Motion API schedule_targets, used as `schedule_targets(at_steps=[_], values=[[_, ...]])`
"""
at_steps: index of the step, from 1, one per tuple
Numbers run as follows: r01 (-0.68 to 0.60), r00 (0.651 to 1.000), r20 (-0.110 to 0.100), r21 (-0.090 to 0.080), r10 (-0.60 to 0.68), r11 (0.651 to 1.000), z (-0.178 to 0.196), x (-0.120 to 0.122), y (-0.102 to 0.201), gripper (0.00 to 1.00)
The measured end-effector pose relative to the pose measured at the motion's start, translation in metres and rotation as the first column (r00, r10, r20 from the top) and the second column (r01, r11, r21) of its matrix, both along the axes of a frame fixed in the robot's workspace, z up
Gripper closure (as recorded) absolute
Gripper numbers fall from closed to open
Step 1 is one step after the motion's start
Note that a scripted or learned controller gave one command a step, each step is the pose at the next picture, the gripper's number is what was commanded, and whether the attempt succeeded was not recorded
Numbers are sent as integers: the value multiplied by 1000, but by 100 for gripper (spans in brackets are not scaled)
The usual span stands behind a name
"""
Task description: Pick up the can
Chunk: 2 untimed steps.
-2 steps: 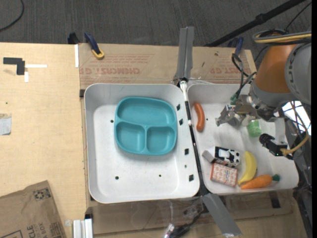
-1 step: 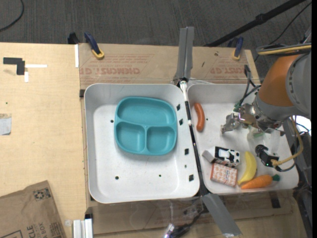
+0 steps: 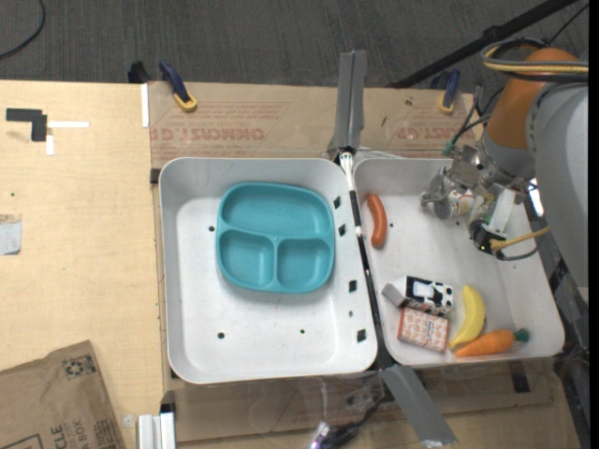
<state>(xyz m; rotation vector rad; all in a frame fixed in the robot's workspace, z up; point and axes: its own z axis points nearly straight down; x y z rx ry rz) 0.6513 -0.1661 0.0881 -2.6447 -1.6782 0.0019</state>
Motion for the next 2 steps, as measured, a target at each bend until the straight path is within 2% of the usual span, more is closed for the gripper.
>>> schedule_targets(at_steps=[1,2], values=[[1,1000,-6,-5,-1,1000,7,-1,-4,100],[37,999,4,-9,-37,999,134,6,62,100]])
